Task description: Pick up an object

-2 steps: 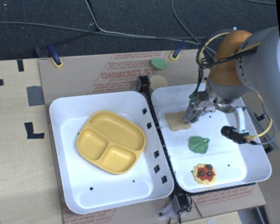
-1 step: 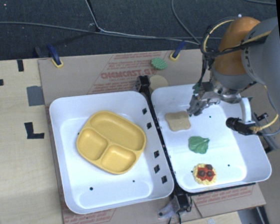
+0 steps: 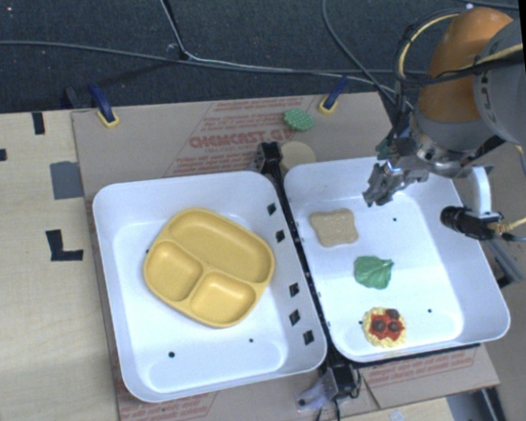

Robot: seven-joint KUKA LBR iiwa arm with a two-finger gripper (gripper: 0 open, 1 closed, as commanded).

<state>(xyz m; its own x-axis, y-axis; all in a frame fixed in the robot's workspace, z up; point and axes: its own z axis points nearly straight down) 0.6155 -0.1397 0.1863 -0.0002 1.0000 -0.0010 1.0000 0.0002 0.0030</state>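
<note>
My jaws (image 3: 380,188) hang over the right bin (image 3: 436,242); whether spread or pressed together I cannot tell. Nearest object: the tan bread slice (image 3: 333,228), lying flat just beside. Risk: a flat, thin piece may slip free, or I strike the bin floor.

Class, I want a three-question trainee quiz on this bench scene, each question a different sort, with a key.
1. True or false: the yellow divided tray lies in the left bin.
2. How many food items lie in the right bin?
3. Which item lies nearest the gripper? A) tan toast piece B) green leaf C) red and yellow piece

Key: 1 true; 2 three; 3 A.
</note>
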